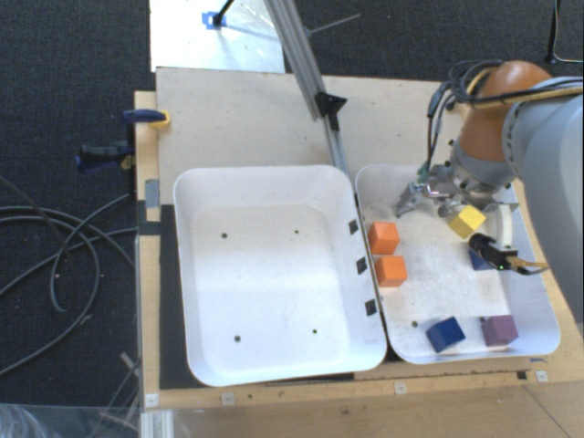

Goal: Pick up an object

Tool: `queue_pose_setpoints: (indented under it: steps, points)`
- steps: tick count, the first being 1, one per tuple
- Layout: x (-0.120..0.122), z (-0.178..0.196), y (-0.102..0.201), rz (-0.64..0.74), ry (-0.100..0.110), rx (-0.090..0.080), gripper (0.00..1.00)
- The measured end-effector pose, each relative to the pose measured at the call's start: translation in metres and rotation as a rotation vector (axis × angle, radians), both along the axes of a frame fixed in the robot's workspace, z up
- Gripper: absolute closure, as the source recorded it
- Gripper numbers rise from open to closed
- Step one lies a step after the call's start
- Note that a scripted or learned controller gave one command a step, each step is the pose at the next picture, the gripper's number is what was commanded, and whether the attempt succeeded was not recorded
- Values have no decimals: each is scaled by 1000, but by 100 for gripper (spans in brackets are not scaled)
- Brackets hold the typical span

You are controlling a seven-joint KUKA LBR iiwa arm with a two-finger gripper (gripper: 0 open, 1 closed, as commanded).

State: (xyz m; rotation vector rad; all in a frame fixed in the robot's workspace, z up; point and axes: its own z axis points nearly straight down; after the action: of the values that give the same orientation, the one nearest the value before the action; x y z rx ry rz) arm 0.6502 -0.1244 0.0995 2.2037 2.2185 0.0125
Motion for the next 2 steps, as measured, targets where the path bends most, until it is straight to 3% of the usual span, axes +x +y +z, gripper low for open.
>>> queue_pose_setpoints:
  steps: [1,2]
  points:
    - [-10,-7,-60,7,12,13,0]
    - [-33,-9,-51,-3,15,5,0]
